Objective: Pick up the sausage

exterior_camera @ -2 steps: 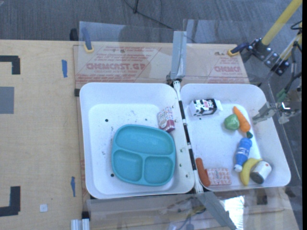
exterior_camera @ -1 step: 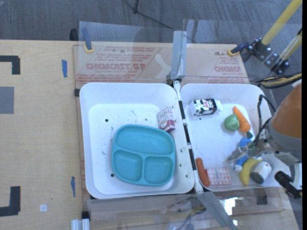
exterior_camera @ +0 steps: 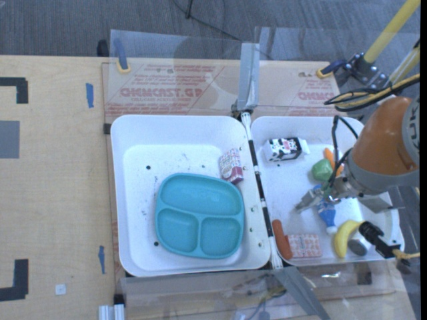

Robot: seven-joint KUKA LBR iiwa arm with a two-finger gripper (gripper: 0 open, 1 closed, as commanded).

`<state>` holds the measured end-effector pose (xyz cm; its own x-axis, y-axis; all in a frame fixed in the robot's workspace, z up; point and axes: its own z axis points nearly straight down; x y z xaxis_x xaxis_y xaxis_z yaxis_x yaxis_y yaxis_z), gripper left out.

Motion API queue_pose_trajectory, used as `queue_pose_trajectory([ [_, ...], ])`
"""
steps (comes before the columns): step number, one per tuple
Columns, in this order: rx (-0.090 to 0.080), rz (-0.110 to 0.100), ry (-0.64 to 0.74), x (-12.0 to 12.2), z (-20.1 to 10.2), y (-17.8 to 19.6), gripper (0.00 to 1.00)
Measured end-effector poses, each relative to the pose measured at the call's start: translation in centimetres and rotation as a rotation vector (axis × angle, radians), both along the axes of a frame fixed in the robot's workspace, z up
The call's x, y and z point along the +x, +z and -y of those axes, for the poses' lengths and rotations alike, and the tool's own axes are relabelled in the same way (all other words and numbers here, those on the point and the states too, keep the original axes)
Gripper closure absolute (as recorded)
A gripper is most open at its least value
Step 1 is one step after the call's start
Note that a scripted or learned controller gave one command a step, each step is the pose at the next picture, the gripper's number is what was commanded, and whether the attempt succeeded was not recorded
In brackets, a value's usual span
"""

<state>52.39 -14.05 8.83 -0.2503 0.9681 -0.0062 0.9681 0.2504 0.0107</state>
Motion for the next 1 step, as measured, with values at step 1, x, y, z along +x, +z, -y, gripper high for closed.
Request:
queue_pose_trajectory([
  [1, 0.004, -0.010, -0.155, 2.82, -6.03, 15.85, 0.00],
])
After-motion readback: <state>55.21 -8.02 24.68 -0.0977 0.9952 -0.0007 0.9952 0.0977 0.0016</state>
